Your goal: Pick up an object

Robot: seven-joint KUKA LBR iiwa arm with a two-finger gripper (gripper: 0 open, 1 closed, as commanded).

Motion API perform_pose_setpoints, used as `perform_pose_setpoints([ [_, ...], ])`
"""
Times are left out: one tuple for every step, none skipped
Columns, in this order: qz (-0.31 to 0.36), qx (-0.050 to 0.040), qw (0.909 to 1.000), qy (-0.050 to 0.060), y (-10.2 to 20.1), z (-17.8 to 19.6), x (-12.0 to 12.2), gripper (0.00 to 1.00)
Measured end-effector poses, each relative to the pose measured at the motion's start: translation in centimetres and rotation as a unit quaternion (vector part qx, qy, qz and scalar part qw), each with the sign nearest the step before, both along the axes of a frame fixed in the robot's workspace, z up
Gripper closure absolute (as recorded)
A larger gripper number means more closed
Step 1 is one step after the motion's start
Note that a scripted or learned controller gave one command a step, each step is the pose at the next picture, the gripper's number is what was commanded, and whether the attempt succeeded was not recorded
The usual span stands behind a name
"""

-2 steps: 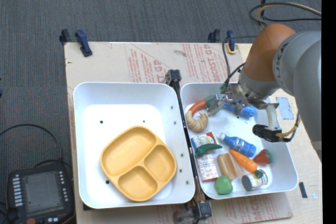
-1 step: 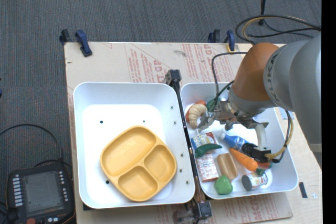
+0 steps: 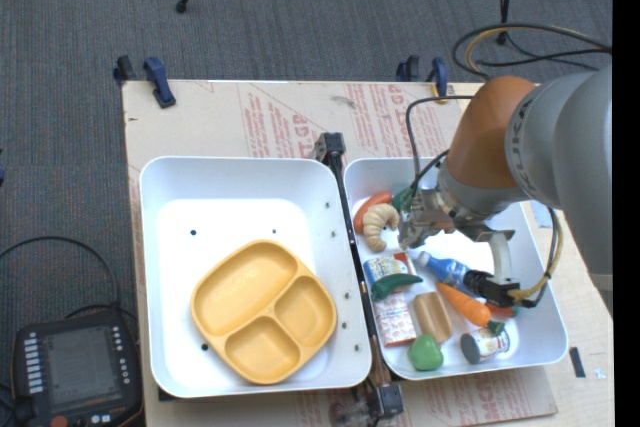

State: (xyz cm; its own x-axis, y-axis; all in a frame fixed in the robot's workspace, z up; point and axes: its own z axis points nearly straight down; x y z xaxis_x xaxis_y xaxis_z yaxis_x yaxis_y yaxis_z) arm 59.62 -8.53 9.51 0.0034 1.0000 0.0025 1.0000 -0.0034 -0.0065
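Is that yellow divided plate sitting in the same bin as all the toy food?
No, the yellow plate lies in the left bin, while the toy food, such as the carrot and green pear, is in the right bin.

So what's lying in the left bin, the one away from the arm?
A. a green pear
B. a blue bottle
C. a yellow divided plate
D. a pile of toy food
C. The yellow divided plate with three compartments lies in the left bin; the toy food, such as the carrot and the green pear, sits in the right bin.
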Motion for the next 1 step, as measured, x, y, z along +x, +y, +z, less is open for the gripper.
perform_pose_setpoints([
  [0.0,0.0,1.0,0.0,0.01,-0.01,0.0,0.0],
])
